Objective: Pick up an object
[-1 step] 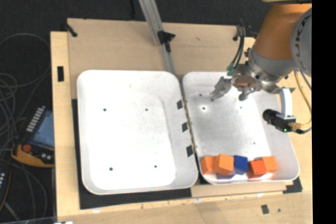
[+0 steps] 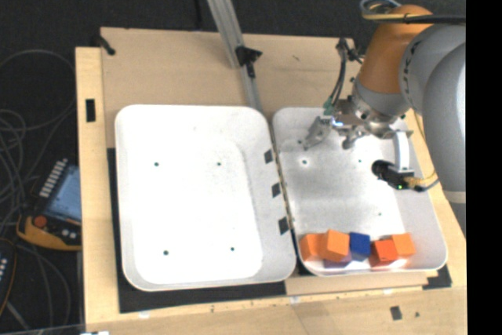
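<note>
Several blocks line the near edge of the right bin (image 2: 345,192): an orange block (image 2: 325,245), a blue block (image 2: 359,245) and another orange block (image 2: 391,248), with a purple piece partly hidden under them. My gripper (image 2: 333,133) hangs over the far end of the right bin, well away from the blocks. Its two fingers (image 2: 316,132) are spread apart with nothing between them.
The left bin (image 2: 192,192) lies beside the right one. A slanted metal rail (image 2: 223,12) runs from the top down to the gap between the bins. Cables and a hand-held pendant (image 2: 55,204) lie on the floor at left.
</note>
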You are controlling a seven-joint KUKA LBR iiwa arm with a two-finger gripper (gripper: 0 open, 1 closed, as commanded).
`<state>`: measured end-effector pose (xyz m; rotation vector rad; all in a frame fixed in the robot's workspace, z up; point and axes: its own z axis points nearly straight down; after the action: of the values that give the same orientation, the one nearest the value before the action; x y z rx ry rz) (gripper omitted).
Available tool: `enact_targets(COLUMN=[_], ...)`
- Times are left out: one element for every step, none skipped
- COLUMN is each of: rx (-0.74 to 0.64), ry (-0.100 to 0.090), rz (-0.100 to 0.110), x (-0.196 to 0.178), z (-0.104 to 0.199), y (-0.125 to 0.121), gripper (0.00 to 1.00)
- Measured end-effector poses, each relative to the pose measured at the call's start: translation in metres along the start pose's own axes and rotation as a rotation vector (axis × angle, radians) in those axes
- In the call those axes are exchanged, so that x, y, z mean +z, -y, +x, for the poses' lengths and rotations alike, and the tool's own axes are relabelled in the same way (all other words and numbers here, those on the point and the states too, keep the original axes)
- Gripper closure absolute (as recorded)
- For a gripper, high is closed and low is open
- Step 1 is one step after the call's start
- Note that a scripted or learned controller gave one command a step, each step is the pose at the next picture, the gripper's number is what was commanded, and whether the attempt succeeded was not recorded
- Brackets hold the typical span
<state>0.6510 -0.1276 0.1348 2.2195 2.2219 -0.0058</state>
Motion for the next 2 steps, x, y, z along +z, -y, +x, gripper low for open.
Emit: enact_targets(rx=[0.006,0.003], ry=[-0.001,-0.003], rz=[-0.006,-0.002], x=[-0.067,-0.07], z=[-0.035,-0.056], y=[0.059,0.075], gripper=[0.0,0.0])
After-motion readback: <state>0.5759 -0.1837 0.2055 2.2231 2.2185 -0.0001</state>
